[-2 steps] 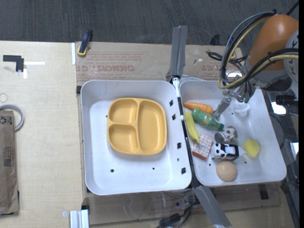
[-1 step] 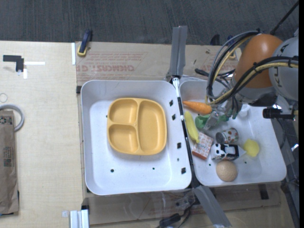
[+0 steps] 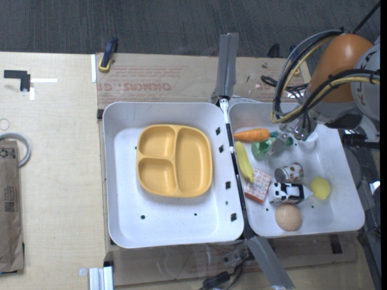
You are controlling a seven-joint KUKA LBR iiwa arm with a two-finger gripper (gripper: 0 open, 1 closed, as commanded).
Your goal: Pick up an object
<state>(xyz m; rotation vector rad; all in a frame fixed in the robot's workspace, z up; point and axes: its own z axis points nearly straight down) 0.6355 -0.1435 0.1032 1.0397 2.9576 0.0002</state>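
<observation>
**Arm low over right bin, grip unclear**

Nearest the lens, at the right bin's (image 3: 347, 180) 6 o'clock edge, lies a tan ball (image 3: 288, 217). Above it: a black-and-white cow toy (image 3: 286, 191), a small tin (image 3: 291, 173), a yellow lemon (image 3: 320, 188) at 3 o'clock, a red-and-white packet (image 3: 258, 185), a banana (image 3: 243, 161) and a carrot (image 3: 251, 135) at 10 o'clock.

Arm (image 3: 347, 59) enters from 2 o'clock, cables looped around it, bent down; gripper (image 3: 300, 132) hangs at the bin's 12 o'clock, beside a green object (image 3: 262, 147). Cannot tell its opening.

Left bin (image 3: 121, 180) carries a yellow divided plate (image 3: 175, 161). Bench (image 3: 54, 162) pale wood, cardboard (image 3: 157, 77) behind; dark carpet (image 3: 121, 11) beyond.
</observation>
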